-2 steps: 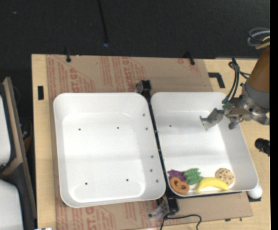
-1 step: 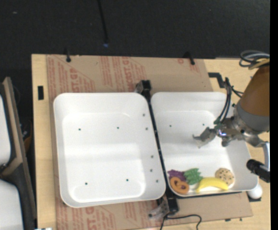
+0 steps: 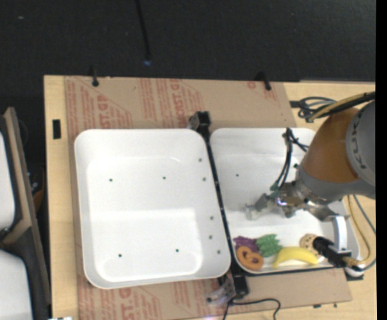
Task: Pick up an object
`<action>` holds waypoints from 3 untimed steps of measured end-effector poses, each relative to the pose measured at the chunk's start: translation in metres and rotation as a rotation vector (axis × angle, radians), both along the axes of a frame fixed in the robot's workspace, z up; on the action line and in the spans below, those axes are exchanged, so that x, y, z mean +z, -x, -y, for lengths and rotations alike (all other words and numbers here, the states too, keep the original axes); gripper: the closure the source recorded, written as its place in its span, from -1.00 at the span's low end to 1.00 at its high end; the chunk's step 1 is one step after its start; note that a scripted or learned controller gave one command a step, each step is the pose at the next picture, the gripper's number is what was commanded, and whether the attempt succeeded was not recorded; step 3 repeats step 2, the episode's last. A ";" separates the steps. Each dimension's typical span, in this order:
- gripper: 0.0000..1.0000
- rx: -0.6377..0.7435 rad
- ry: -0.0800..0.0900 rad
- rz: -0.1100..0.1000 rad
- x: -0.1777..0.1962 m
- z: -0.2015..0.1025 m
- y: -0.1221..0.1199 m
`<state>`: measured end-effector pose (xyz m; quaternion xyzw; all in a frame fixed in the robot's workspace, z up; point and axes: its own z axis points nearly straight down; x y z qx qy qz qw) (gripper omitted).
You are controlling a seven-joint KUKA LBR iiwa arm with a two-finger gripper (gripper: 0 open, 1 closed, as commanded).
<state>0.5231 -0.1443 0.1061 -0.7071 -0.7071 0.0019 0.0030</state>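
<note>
The gripper (image 3: 263,207) hung low over the middle of the right bin (image 3: 246,153); whether it was open or shut could not be told, and nothing showed in its grasp. The toys lay apart from it along the bin's near wall: a yellow banana (image 3: 296,257), a green piece (image 3: 269,244) and a purple-and-orange piece (image 3: 248,253).
</note>
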 end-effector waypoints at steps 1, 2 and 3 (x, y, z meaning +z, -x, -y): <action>-1.00 -0.003 0.004 0.011 0.042 0.047 -0.018; -1.00 -0.032 0.004 0.015 0.121 0.064 -0.058; -1.00 -0.032 0.004 0.015 0.121 0.064 -0.058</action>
